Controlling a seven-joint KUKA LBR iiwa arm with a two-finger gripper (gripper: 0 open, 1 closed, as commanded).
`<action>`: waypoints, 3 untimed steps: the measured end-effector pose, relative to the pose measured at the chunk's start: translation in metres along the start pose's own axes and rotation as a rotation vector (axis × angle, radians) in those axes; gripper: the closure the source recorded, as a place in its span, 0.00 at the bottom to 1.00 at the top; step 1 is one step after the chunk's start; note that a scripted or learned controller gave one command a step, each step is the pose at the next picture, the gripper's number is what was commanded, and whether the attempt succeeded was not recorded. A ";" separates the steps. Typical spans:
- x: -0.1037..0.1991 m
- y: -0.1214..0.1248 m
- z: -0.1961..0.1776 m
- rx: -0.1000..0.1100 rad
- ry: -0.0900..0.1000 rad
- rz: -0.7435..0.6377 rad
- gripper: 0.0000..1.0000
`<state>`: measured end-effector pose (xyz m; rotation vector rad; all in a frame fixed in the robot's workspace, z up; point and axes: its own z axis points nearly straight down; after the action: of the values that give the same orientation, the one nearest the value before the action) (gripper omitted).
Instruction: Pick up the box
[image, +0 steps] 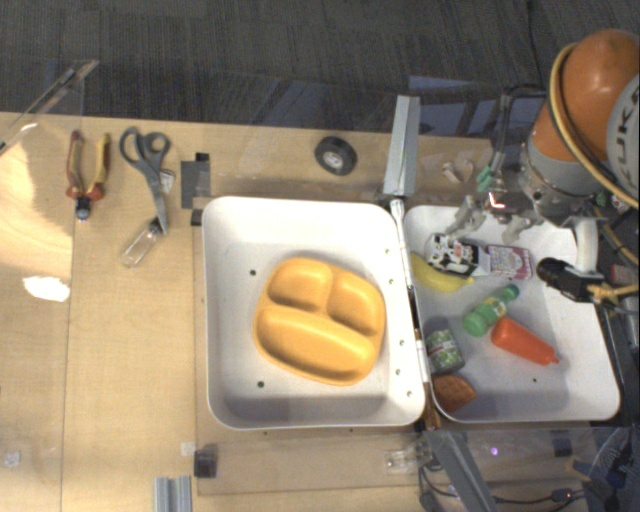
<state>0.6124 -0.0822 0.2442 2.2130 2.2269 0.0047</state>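
The box (482, 259) is a small carton with a black-and-white cow print at one end and purple at the other. It lies on its side in the back of the right bin (590, 400). My gripper (492, 222) hangs at the back edge of that bin, just above and behind the box. It is open, with one finger (466, 216) over the cow-print end and the other toward the purple end. Nothing is held between them. The orange-banded wrist (590, 90) fills the top right corner.
Around the box in the right bin lie a yellow banana-like piece (438, 278), a green bottle (488, 312), an orange carrot (522, 341), a small can (443, 350) and a brown lump (455, 392). The left bin (230, 380) holds a big yellow loaf-shaped object (320, 318). Scissors (150, 165), pliers (85, 170) and a tape roll (336, 155) lie on the bench.
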 end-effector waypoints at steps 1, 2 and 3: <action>-0.059 0.025 -0.006 -0.001 -0.002 0.020 0.00; -0.099 0.036 0.074 0.002 -0.002 -0.057 0.00; -0.104 0.050 0.129 -0.030 -0.009 -0.138 0.00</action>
<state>0.6630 -0.1854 0.1150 2.0353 2.3531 0.0277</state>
